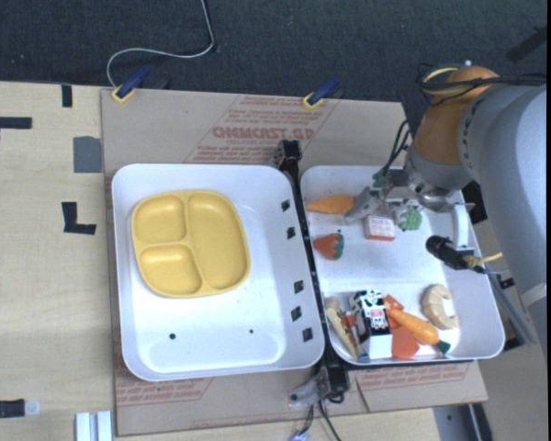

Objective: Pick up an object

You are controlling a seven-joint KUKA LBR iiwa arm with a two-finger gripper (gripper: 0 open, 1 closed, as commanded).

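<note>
Lying just left of the gripper (392,211), an orange carrot (330,205)

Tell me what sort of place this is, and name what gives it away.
Most likely a robotics lab's grasping test bench. Two white bins sit clamped on a cardboard sheet, one holding a yellow divided plate, the other toy food such as a carrot, with a robot arm reaching in.

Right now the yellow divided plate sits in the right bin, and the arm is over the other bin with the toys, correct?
Not quite: the camera view shows the yellow divided plate in the left bin. The arm is over the right bin, the one with the toys.
</note>
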